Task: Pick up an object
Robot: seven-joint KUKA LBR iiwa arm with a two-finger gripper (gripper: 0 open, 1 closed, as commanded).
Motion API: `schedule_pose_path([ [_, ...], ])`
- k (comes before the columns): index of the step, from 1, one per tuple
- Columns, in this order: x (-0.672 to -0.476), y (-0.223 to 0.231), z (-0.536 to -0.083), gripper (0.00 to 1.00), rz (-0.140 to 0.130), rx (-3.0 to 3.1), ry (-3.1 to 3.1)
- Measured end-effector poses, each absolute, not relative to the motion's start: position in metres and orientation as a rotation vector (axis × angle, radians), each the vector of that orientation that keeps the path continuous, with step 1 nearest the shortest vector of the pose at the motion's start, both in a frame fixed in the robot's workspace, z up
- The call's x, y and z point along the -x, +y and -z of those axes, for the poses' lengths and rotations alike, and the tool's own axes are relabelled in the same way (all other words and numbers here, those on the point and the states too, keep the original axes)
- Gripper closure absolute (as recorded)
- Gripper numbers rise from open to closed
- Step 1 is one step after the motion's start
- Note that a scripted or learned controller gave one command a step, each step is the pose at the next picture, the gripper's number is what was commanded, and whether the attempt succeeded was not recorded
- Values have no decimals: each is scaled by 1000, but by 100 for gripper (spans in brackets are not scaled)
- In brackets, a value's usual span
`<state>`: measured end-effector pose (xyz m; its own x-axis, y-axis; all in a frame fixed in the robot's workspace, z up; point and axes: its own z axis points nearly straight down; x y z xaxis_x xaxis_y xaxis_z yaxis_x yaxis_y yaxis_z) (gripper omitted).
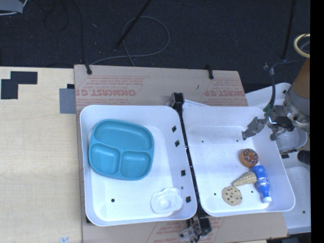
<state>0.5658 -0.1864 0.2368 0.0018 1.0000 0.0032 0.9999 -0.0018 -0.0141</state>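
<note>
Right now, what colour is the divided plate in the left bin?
Light blue; the divided plate shows clearly in the camera view.

Bare floor left of donut

bench under cardboard sheet, two bins

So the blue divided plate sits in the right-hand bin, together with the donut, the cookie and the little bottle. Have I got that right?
Not quite. The camera view shows the blue divided plate in the left-hand bin, not the right. The donut, the cookie and the little bottle do lie in the right-hand bin.
</note>
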Motion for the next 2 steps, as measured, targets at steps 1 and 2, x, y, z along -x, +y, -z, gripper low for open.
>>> schedule_pose_path([
  [1,-568,-187,-243,0,-2,2219,-2219],
  [2,-565,-179,-197,0,-5,2216,-2217],
])
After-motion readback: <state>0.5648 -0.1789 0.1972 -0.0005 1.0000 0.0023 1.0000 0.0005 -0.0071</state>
